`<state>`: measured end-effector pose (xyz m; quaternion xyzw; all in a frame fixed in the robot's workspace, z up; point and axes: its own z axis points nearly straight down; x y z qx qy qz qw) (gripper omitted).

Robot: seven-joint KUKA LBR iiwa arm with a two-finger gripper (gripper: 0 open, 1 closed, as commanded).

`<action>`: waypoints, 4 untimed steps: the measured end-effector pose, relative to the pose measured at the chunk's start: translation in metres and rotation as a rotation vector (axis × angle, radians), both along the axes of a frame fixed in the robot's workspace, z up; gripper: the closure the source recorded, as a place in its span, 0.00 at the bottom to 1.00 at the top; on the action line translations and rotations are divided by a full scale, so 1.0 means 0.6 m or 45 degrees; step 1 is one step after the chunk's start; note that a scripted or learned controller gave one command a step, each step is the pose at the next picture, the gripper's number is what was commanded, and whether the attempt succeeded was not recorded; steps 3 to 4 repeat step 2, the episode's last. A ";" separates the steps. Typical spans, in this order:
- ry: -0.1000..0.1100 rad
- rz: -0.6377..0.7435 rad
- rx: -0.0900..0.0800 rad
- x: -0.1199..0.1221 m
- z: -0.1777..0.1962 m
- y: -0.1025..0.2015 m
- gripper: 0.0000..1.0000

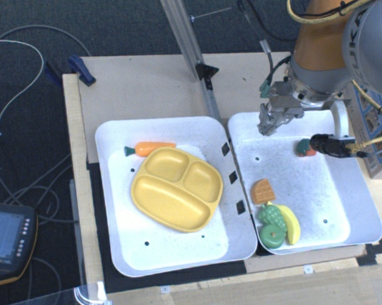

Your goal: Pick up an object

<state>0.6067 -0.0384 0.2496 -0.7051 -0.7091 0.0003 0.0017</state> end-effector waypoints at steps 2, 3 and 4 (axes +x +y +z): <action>0.002 0.002 0.001 0.020 -0.026 0.193 1.00; 0.002 0.002 0.001 0.020 -0.026 0.193 1.00; 0.002 0.002 0.001 0.020 -0.026 0.193 1.00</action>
